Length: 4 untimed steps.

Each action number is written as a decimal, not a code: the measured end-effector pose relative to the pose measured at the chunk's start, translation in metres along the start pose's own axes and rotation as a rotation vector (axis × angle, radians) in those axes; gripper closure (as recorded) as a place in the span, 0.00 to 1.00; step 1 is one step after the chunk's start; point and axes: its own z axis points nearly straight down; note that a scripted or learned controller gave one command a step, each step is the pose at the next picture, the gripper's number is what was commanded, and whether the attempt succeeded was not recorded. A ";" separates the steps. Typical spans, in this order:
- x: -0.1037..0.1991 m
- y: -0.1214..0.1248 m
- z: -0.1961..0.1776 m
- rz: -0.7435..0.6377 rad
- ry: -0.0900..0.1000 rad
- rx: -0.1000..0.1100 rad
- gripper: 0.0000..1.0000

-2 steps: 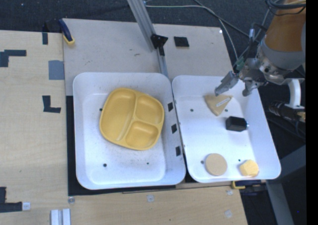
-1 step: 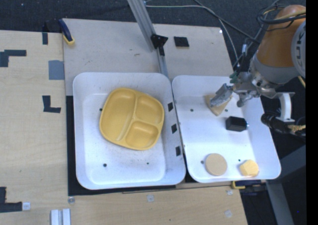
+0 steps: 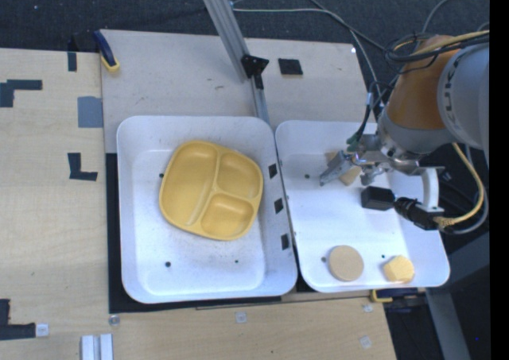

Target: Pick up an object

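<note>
The arm is reaching in from the right and hanging over the right bin. Its gripper is sitting low near the top of that bin, and a small tan block is showing right at its tips. The block looks like it is sitting between the fingers, so I think the gripper is closing on it, but the view is small and I am not fully sure.

What could be going wrong? The block is peeking out at the end of the fingers, so the hold may be thin. If the arm is lifting fast, the block could be slipping out and dropping back into the bin. It could also be turning in the grip and popping loose.

Other things are lying well apart from the gripper. A round tan disc is resting near the front of the right bin. A yellow chunk is sitting just beside it, in the front corner. A yellow tray with sections is lying in the left bin.

Nothing is standing in the way above the block. Cables are hanging by the wrist on the right, and they could be tugging a little as the arm is moving.
</note>
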 end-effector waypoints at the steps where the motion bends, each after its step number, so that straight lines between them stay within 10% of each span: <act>1: -0.001 0.003 0.045 0.000 -0.001 -0.001 0.00; 2: -0.001 0.004 0.032 -0.001 -0.001 -0.003 1.00; 4: 0.008 -0.001 -0.066 0.000 -0.001 -0.011 1.00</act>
